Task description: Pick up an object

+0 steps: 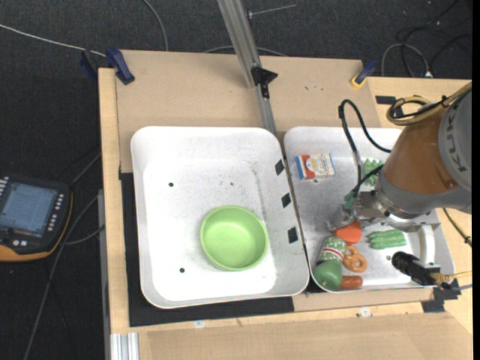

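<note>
My gripper (346, 216) is low in the right bin (300, 145), reaching in from the right under the orange-banded wrist. Just below its tip lies an orange-red toy (349, 234); I cannot see whether they touch. A green ridged toy (387, 238) sits to the right of it. Nearer the front edge are a pretzel (355, 260), a round green toy (327, 274) and a small brown sausage (351, 281). A white carton with red and blue print (315, 165) lies at the back of the bin. A green piece (370, 173) is partly hidden behind the arm.
The left bin (150, 156) holds a light green bowl (234, 237) near its front right. A metal pole (244, 32) slants down to the gap between the bins. Black clips (286, 199) line the divider. A teach pendant (26, 214) lies off the bench at left.
</note>
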`<state>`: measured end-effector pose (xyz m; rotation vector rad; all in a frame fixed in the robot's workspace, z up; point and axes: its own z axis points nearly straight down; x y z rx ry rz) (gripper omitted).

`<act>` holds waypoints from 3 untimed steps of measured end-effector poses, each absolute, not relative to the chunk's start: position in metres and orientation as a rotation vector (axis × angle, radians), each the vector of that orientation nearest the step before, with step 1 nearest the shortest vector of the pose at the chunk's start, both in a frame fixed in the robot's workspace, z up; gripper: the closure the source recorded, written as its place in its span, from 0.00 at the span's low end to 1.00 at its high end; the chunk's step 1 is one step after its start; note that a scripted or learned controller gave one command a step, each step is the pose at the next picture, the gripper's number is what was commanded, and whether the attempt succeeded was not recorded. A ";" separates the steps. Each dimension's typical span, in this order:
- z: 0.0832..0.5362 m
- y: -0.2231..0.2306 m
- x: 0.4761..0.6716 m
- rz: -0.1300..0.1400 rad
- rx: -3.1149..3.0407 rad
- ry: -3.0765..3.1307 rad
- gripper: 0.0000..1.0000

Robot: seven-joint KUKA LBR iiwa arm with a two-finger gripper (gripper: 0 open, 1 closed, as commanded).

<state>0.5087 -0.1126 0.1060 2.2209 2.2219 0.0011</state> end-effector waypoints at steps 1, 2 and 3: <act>0.149 -0.113 0.504 0.003 2.219 2.220 1.00; 0.202 -0.113 0.505 0.005 2.218 2.219 1.00; 0.209 -0.061 0.506 0.003 2.216 2.227 1.00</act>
